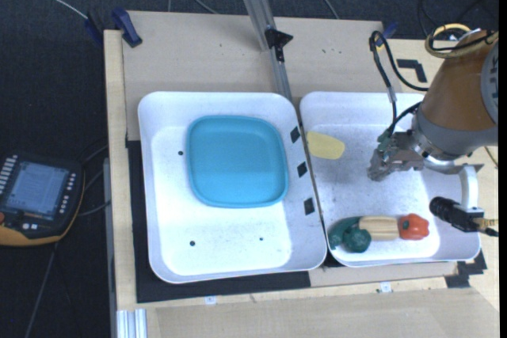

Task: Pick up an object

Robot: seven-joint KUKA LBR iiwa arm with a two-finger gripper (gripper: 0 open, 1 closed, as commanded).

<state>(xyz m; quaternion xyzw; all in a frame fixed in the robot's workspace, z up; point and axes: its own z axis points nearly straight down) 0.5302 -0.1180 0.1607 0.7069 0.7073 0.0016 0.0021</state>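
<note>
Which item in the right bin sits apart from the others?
The pale yellow piece near the bin's upper left; the green, tan and red items cluster along the bottom edge.

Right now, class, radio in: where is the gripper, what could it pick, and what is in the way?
Gripper low over right bin, nothing seen held. Yellow piece to its left; green, tan, red items along near wall. Blue plate in left bin. Path open.

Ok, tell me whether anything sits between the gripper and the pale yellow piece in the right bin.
Nothing visible does. The gripper hangs over bare white floor of the right bin, and the pale yellow flat piece lies to its left across open floor.
</note>
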